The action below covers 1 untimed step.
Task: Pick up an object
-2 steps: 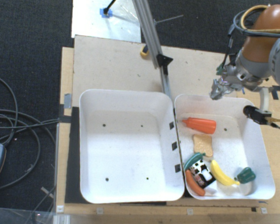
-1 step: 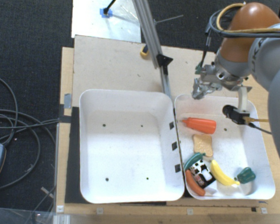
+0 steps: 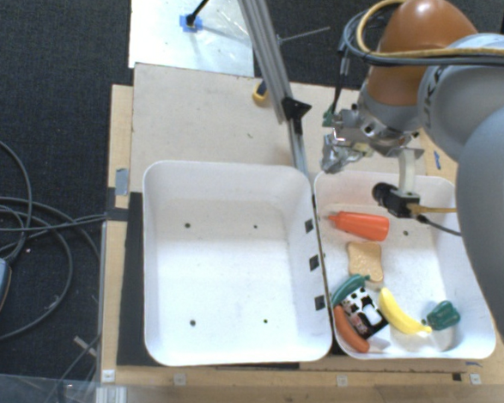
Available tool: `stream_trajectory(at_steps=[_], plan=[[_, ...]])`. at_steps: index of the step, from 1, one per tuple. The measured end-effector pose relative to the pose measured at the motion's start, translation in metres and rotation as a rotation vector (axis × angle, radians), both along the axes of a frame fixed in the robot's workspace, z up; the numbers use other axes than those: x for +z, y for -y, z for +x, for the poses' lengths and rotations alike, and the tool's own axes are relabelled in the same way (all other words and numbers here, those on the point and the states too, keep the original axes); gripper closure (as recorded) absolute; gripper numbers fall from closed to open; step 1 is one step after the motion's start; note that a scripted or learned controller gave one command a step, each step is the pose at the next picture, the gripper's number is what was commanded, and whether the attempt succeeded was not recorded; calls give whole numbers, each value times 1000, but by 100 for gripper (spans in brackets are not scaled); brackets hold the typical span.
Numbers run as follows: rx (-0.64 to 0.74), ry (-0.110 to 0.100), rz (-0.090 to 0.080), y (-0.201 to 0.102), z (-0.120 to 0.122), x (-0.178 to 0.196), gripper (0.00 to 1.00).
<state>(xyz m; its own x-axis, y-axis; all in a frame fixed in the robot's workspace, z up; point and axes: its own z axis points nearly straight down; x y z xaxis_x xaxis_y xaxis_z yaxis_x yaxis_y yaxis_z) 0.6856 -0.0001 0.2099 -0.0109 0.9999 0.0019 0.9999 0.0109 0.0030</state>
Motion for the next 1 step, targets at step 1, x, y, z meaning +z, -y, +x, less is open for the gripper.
stream_trajectory(at_steps=[1], plan=[[-1, -1, 0, -45, -10, 11, 100]])
